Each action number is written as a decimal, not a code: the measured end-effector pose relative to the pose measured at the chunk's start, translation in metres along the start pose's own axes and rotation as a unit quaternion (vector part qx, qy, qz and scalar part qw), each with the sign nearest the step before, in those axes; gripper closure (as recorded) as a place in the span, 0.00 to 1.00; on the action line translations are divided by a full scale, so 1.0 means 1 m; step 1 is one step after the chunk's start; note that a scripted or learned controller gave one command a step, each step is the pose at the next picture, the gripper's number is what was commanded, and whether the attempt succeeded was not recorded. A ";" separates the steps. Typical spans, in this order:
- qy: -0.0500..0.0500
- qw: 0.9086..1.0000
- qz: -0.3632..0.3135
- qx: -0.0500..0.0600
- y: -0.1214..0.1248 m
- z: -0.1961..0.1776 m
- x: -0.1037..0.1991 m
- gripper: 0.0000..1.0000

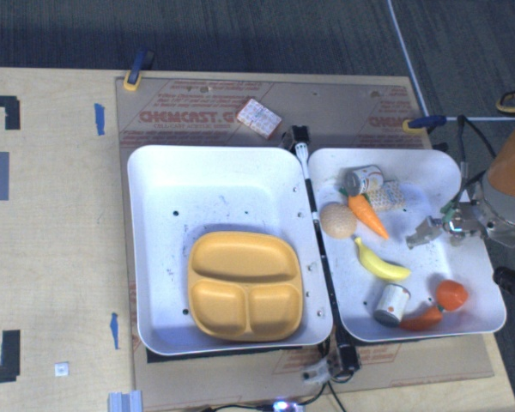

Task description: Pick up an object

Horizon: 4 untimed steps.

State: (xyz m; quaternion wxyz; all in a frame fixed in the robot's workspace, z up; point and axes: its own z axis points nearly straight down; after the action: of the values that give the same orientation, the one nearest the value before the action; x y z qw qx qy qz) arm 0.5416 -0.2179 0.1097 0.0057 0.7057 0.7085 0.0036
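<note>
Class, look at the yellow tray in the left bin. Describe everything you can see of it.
The yellow tray looks like smooth moulded plastic, with rounded corners and three shallow compartments: one long one at the far side, two smaller ones nearer the camera. It lies flat on the floor of the left bin, towards its near edge. Nothing rests in it.

Blue clamp (137, 67) and small patterned card (258, 117) behind the bins
</note>
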 end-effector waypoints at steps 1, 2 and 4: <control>0.001 1.000 0.002 0.004 -0.051 0.023 0.050 0.00; -0.002 1.000 0.004 0.002 -0.060 0.021 0.123 0.00; 0.000 1.000 0.002 0.003 0.015 0.013 0.123 1.00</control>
State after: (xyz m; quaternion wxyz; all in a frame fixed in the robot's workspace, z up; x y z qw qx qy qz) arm 0.5561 -0.0944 0.0967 0.0034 0.7072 0.7070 0.0020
